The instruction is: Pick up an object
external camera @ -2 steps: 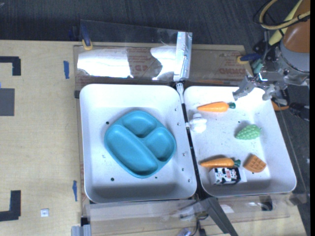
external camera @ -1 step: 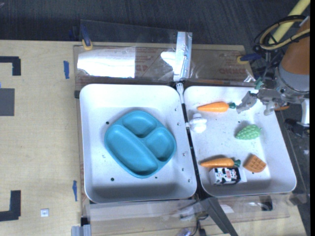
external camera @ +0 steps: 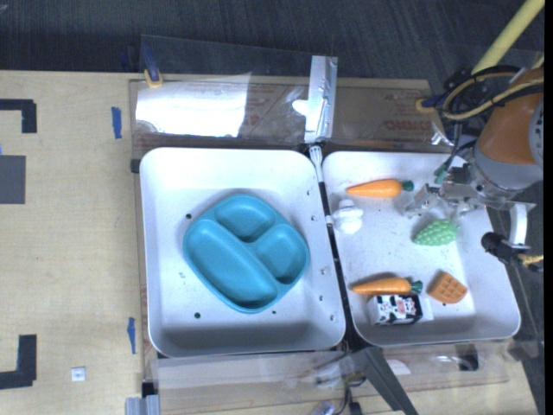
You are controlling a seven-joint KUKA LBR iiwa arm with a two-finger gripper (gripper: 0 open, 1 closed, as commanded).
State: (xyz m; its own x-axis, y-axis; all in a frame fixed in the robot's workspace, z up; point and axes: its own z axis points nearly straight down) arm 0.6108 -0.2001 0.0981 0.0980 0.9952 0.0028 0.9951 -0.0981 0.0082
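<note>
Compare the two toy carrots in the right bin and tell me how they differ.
The upper carrot lies near the bin's far side, beside a white object; the lower carrot lies near the front, right above a black-and-white milk carton. The upper carrot lies apart from other items, while the lower one touches or nearly touches the carton. Both are orange with green tops pointing right, lying roughly level.

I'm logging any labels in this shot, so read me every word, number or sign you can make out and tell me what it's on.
Nothing here can be read for certain.
Brown board behind the right bin: a line of red lettering, too blurred to read.
Small black-and-white carton in the right bin: red marks at its top edge, too small to read.
Blue divided plate, two carrots, waffle: no text.
</note>
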